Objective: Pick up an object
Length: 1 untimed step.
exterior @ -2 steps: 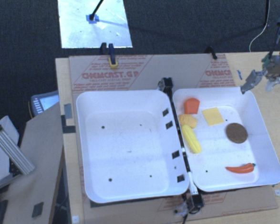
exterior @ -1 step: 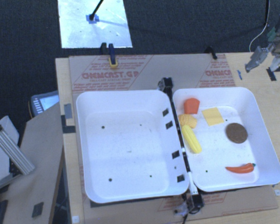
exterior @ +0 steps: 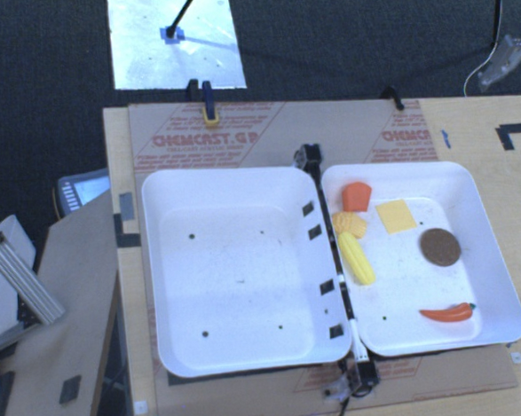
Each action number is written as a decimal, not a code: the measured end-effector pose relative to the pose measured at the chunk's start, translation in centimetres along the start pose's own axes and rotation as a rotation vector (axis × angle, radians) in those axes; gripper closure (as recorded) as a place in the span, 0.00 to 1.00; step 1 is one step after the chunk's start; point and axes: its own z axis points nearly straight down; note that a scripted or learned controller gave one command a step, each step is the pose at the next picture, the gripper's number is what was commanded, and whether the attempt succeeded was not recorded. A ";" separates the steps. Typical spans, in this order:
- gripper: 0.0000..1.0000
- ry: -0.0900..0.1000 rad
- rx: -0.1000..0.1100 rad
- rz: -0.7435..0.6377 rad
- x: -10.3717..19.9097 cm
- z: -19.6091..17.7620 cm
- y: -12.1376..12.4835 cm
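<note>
You cannot tell the pincer's state; the corn (exterior: 356, 258) hugs the right bin's (exterior: 495, 257) left wall, risking a blocked grasp.

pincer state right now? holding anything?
Pincer: not in frame, so its state cannot be told. All items lie loose in the right bin: red chili pepper, corn cob, brown disc.

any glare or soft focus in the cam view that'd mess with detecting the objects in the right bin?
Camera view: even, diffuse light, only faint shadows under the objects; the whole frame is slightly soft. The white right bin looks bright but not blown out; the red pepper, brown disc and corn contrast clearly, though the yellow square looks paler.
</note>
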 end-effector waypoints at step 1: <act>0.00 -0.002 -0.003 0.000 0.0 -11.4 0.0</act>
